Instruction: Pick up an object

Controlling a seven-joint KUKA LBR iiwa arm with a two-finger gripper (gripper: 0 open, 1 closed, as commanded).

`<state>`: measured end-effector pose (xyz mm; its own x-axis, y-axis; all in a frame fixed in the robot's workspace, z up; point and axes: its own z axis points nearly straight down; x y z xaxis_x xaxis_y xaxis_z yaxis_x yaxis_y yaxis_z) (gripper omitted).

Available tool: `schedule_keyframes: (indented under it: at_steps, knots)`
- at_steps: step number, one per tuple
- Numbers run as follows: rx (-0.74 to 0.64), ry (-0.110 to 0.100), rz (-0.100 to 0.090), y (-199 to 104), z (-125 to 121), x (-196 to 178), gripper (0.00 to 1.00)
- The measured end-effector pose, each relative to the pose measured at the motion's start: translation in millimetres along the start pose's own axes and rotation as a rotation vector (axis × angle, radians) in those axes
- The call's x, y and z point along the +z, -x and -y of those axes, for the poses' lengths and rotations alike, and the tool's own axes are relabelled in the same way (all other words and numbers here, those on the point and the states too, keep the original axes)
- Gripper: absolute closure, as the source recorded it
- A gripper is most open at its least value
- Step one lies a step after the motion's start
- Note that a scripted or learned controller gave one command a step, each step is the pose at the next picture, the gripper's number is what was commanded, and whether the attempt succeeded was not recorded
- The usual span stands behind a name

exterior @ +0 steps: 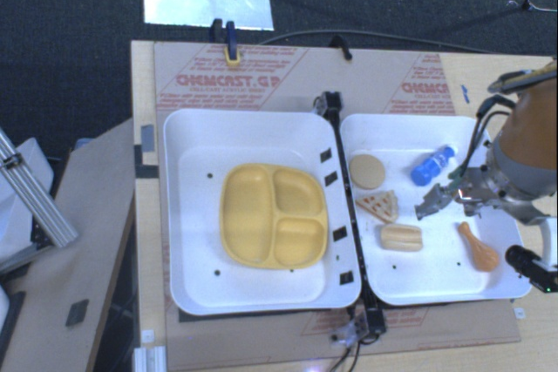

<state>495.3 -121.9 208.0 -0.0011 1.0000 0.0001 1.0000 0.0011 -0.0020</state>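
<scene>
Five toy foods in right bin (410, 279): cookie (367, 171), blue bottle (432, 165), sandwich wedge (377, 206), bread roll (401, 237), drumstick (479, 246). Claw (433, 205) hovers above bin centre, fingers' state unclear. Bread roll nearest: probably light, rigid plastic, slippery; pinch across short sides.

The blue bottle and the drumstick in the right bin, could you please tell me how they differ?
The blue bottle is bright blue and lies near the bin's far side; the drumstick is tan and lies nearer the front. The bottle is a plain cylinder, the drumstick swells from a thin handle to a bulb. Both lie flat and slanted in the right bin.
</scene>
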Motion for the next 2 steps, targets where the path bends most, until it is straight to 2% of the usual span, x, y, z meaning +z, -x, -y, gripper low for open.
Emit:
schedule_keyframes:
  at_steps: [1,2]
  knots:
    - [0.0,-0.003,-0.001,3,4,62,0.0]
    - [0.0,0.0,-0.002,-8,6,115,0.0]
